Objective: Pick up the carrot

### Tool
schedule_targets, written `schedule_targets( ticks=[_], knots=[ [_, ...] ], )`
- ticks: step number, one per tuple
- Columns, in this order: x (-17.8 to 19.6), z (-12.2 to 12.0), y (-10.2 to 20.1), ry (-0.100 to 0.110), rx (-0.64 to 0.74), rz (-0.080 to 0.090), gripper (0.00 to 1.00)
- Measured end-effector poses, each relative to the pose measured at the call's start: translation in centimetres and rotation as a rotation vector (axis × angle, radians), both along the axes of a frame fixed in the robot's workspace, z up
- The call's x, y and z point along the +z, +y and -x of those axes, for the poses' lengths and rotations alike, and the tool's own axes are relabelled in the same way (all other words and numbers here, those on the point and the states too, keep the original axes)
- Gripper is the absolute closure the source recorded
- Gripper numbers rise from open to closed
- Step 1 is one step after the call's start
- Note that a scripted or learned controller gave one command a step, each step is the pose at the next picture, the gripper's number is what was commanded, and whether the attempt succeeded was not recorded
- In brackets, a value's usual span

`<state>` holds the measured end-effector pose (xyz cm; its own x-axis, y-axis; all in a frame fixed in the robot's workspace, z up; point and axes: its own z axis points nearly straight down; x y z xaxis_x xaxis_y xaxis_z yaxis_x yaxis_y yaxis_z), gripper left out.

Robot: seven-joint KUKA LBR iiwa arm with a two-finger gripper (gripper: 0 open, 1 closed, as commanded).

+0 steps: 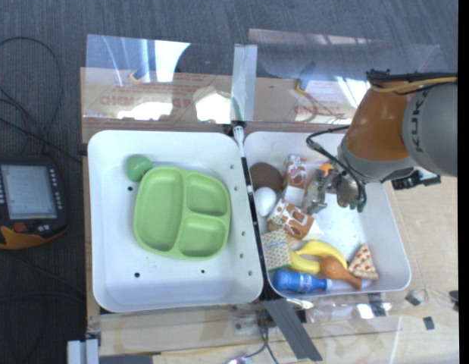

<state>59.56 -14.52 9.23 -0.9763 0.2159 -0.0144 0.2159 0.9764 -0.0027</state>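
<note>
Lighting the scene brightly and evenly from overhead, washing the left bin (113, 279) and the right bin (393, 256) close to pure white and leaving only faint, soft shadows under their contents. Bouncing hard glare off the clear panels (143, 55) behind the bins. Rendering everything slightly soft and grainy, blurring small labels, with the dark carpet (37, 21) staying dim.

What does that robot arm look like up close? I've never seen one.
The arm is rounded grey metal with a wide orange band and dark "KU" lettering on its side. A black cable loops beside it. At its tip is a small metal claw, grey with dark parts.
</note>
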Motion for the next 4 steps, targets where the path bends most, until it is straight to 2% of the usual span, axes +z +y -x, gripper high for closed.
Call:
schedule_targets(
  ticks=[1,2,3,4],
  knots=[
    [11.6,4.9,-8.3,0.001,0.044,0.004,1.0],
    [19.5,-0.5,-7.7,0.002,0.104,0.0,1.0],
    [21.6,10.2,-8.0,0.008,0.137,-0.001,1.0],
    [21.6,-0.3,-6.6,0.011,0.319,-0.003,1.0]
  ],
)
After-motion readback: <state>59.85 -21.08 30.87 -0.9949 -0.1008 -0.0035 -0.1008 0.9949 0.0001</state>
